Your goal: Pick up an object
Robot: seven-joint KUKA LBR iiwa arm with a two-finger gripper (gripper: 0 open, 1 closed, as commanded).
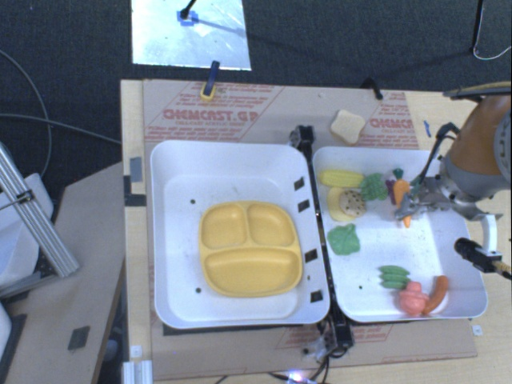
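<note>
The right bin holds several toy foods. A yellow corn piece, a green broccoli, a small orange carrot and a speckled cookie lie at its far end. A green leaf lies mid-left. Green pea pods, a pink toy and an orange sausage lie at the near end. My gripper hangs low in the bin's far right part, just right of and below the carrot. A bit of orange shows at its tip.
The left bin bears a yellow divided plate. A tan bread piece lies on the cardboard beyond the right bin. The arm's grey body and orange band cover the right bin's far right corner.
</note>
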